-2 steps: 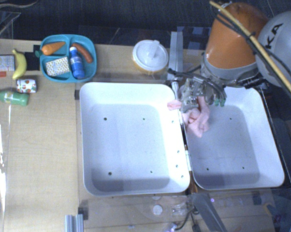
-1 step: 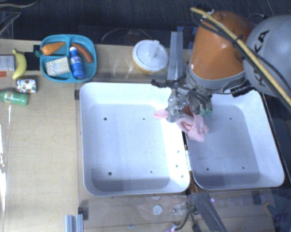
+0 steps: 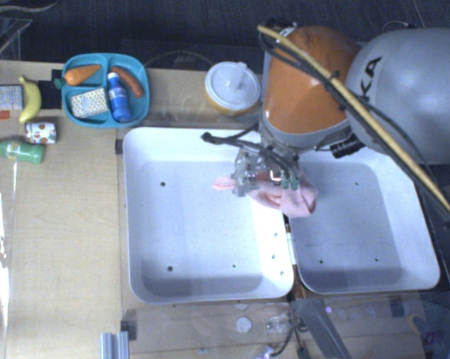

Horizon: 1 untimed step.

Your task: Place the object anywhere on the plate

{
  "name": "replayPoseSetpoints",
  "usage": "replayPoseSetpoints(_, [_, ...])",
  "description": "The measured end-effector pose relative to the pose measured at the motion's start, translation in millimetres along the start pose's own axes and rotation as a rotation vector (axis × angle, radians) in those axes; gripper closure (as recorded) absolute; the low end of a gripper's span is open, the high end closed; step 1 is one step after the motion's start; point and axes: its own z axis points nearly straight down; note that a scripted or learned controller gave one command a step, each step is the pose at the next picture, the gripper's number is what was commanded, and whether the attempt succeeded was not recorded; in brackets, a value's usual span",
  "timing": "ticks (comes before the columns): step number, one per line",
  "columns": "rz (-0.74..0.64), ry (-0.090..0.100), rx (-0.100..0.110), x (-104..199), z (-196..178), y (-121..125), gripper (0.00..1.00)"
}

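A pink, soft-looking object (image 3: 296,199) lies at the rim between the two white bins, partly in the left bin (image 3: 187,230) and partly in the right bin (image 3: 367,230). A thin pink end (image 3: 223,185) pokes out to the left. My gripper (image 3: 266,176) hangs straight over the object and covers its middle, so whether they touch cannot be made out. The orange band and grey arm (image 3: 307,88) hide the area behind it. A blue divided plate (image 3: 139,77) with toy food sits on the bench at the back left.
A white lidded cup (image 3: 232,86) stands behind the left bin. A banana (image 3: 31,99), a small can (image 3: 40,132) and a green bottle (image 3: 16,151) lie on the wooden bench at the left. A cable (image 3: 374,137) runs along the arm.
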Motion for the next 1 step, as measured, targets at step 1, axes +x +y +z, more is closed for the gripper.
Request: replayPoseSetpoints(1, [0.002,0.002,0.0,27.0,-11.4,48.3,1.0])
